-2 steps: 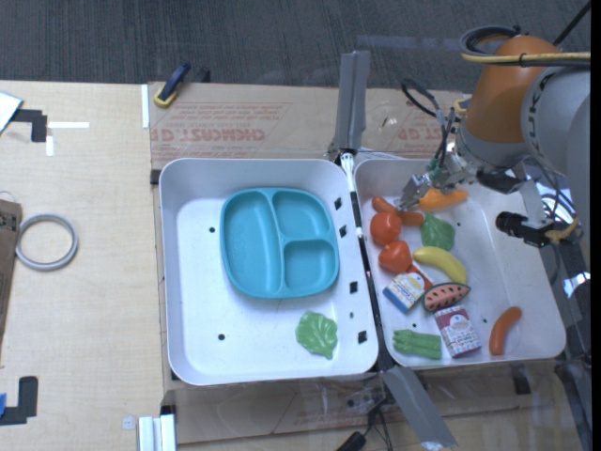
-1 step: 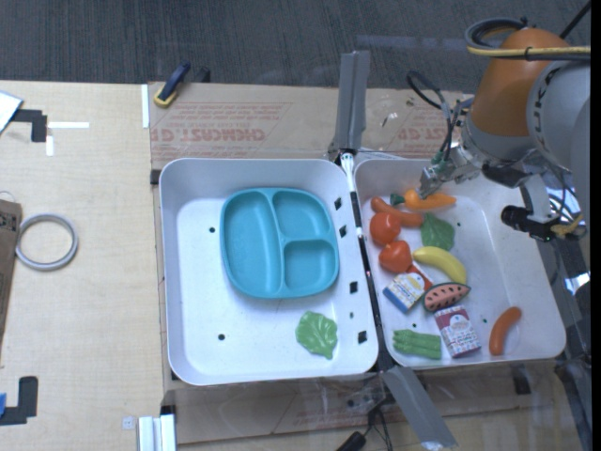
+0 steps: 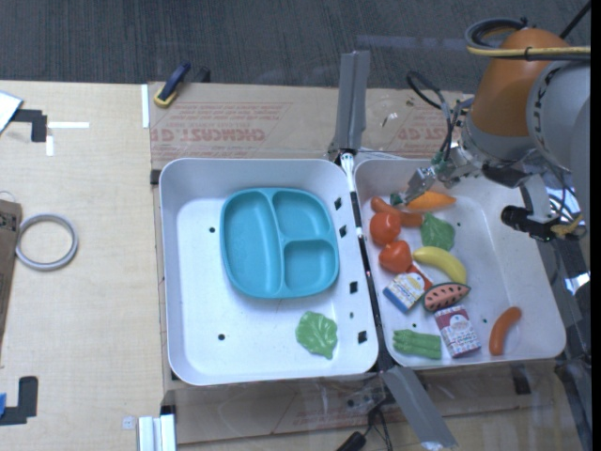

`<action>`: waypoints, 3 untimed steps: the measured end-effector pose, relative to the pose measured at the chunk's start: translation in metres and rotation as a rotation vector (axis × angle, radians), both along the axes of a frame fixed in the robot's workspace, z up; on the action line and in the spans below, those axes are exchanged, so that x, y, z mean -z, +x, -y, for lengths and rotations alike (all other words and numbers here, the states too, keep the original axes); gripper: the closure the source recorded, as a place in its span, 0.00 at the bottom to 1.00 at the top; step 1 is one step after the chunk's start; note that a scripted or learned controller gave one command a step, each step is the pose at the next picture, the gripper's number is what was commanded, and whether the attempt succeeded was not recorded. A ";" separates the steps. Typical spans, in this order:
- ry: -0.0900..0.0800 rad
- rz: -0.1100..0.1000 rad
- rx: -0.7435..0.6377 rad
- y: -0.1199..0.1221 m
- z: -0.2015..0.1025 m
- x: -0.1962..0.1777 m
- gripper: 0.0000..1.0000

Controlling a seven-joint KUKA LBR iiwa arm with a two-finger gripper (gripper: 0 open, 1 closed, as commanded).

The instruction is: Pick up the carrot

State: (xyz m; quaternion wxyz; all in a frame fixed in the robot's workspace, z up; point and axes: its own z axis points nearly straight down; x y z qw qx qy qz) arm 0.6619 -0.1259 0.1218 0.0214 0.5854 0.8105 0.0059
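Carrot: small orange tapered toy carrot [image 3: 430, 199] with a green tip, in the far part of the right white bin [image 3: 526, 341]; it looks raised at the gripper rather than lying flat, though I cannot be sure

Gripper: the two-finger gripper [image 3: 441, 172] sits right at the carrot's upper side; whether it is parted or closed I cannot tell from where I stand

Doing it well: I judge the grasp should sit across the carrot's thick middle, then lift straight up; a slanted pull could drag it into its neighbours

Neighbours: two red round toy tomatoes [image 3: 384, 226] just beside and below the carrot; a green leafy toy piece [image 3: 438, 232] near; a yellow toy banana [image 3: 441, 263] further on

Further clutter: a watermelon slice toy [image 3: 445, 295], a small blue-and-white carton [image 3: 405, 290], a red sausage [image 3: 504, 330]; all well apart

Left bin: a teal divided plastic plate [image 3: 279, 242] and a green lettuce toy [image 3: 317, 333]; out of the way

Surface: a grey tape roll [image 3: 45, 241] lies on the pale wooden surface, far off
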 end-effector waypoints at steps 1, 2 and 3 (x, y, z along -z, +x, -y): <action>0.010 -0.040 -0.165 -0.010 -0.010 0.028 0.00; 0.011 -0.041 -0.162 -0.011 -0.009 0.018 1.00; 0.007 -0.042 -0.329 -0.044 -0.077 -0.070 1.00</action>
